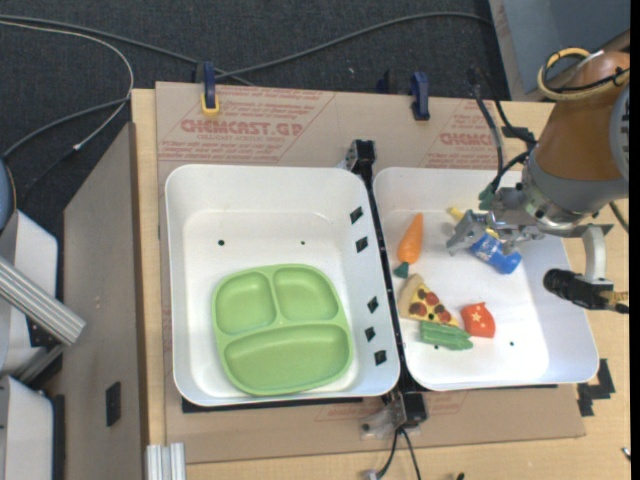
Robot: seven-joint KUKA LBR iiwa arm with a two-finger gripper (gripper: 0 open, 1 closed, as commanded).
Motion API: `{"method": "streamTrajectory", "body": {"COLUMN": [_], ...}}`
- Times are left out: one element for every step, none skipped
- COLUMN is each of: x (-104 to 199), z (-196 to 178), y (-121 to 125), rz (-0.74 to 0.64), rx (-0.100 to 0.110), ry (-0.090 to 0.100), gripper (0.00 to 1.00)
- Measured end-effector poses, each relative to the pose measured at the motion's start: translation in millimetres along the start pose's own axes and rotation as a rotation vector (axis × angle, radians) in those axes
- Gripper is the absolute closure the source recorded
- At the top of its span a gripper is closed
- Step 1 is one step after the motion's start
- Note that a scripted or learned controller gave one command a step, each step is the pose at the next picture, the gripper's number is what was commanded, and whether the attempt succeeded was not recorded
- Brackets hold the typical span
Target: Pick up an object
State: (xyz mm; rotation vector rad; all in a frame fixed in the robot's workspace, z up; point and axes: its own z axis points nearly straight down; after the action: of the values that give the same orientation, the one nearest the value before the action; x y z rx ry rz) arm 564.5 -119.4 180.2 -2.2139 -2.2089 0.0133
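While the grey arm (pixel 585 128) leans over the right bin (pixel 560 363) from its right edge, nothing looks lifted yet, so the pick seems barely begun. Across the divider, the left bin (pixel 190 228) carries a green divided plate (pixel 283 328) near its front edge. Low by the right bin's back edge, the gripper (pixel 478 230) has its fingers parted beside a blue object (pixel 499 254); toy carrot (pixel 411 238), pizza slice (pixel 426 303), red piece (pixel 479 319) lie untouched.

Carrot (pixel 411 238), pizza slice (pixel 428 303) and blue object (pixel 498 252) crowd the right bin (pixel 560 363).
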Motion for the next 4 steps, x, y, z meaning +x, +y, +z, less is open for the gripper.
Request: {"method": "streamTrajectory", "body": {"x": [0, -6, -5, -5], "z": [-8, 39, 92, 78], "y": [3, 9, 10, 11], "rz": [-0.003, -0.002, -0.001, -0.002], "rx": [-0.014, -0.01, -0.01, -0.016], "ry": [-0.002, -0.002, -0.001, -0.002], "gripper": [0.0, 0.0, 0.0, 1.0]}}
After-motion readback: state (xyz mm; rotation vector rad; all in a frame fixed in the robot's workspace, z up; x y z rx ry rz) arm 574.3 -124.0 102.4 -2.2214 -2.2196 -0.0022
